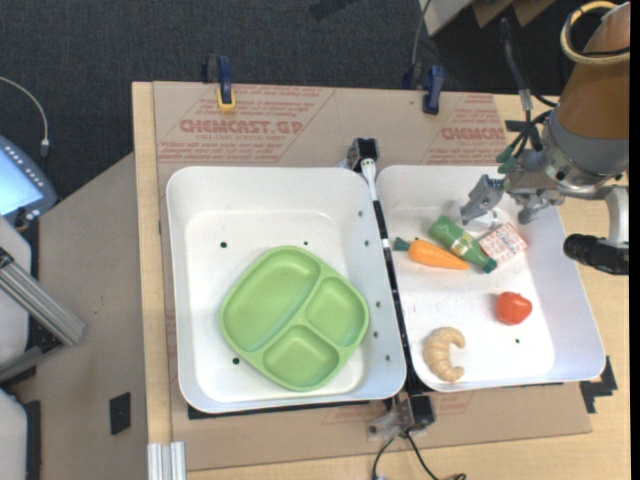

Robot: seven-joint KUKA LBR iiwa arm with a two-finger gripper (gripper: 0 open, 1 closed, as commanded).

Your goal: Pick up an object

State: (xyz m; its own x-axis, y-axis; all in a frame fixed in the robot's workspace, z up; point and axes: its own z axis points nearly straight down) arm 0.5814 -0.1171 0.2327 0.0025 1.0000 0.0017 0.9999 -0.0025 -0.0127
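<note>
Overhead, the camera looks down on a table (150,268) covered by brown board, with two white bins side by side. The left bin (190,268) holds a green plate (293,317) with three compartments, lying flat toward the bin's near right part. The right bin (570,338) holds the loose things. A carrot (438,255) lies on its side near the bin's left wall, its tip pointing right. A green bottle (460,241) lies tilted just behind it, touching or nearly touching the carrot. A small white packet (503,242) with red print sits just right of the bottle's end. A red tomato (513,308) rests alone toward the near right, well apart from the carrot. A croissant (445,353) lies near the bin's front edge, left of the tomato.

The arm (595,98) comes in from the right, orange band above grey wrist. Its tool (503,198) hangs over the far part of the right bin, just behind the bottle and packet. Two fingers (478,201) spread apart with nothing between them, so the tool is open and grips no object. Whether the fingertips touch the bin floor cannot be told. Two blue clamps (224,76) pin the board at the far edge.
</note>
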